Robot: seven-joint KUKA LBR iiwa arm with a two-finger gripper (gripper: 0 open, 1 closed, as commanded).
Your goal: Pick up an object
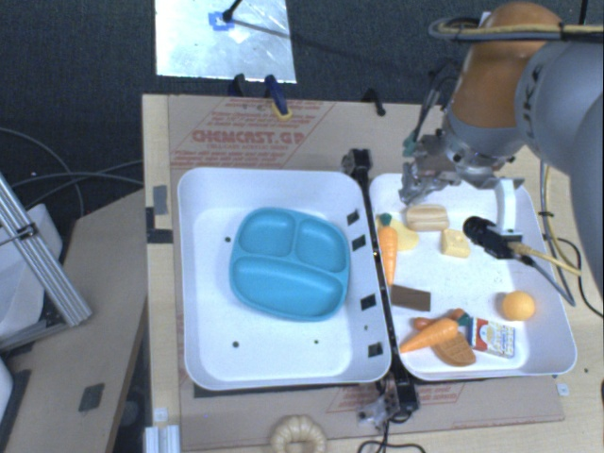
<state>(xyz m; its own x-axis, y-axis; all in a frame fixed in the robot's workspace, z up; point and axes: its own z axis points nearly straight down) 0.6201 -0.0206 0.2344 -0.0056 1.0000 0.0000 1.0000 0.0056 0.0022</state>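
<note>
1. My gripper (418,185) hangs low over the far left corner of the right bin (472,281). I cannot tell whether it is open or closed.
2. Just in front of it a tan bread roll (427,217) lies flat on the bin floor, the nearest thing to take.
3. Close by are a pale yellow slice (406,239), a cheese cube (456,243) and a carrot (388,250) along the divider.
4. Further out rest a brown block (410,298), an orange ball (517,305), a second carrot (429,333), a cookie (455,350) and a small carton (493,338).
5. The left bin (208,215) holds a blue divided plate (288,262).
6. By my reading, the pick is only at the approach: everything sits in its bin, and the grasp and the lift are left to do.
</note>
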